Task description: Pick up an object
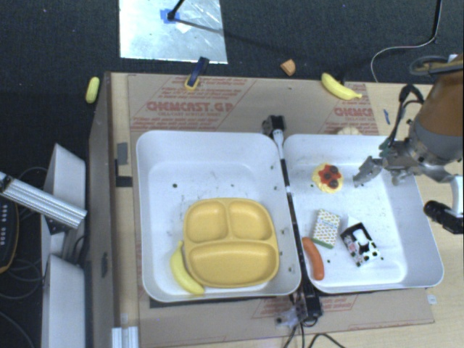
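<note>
One hot dog lies lengthwise up-down; jaws' spread cannot be told.

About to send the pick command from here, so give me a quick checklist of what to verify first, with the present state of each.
1. Pincer over the right bin: ok.
2. Nothing between its fingers: ok.
3. Fingers open or shut: cannot tell.
4. Nearest target, the small yellow and red toy, lying free beside the pincer: ok.
5. Patterned box and orange sausage apart from each other: not ok, they look touching.
6. Black and white block clear of the bin wall: ok.
</note>
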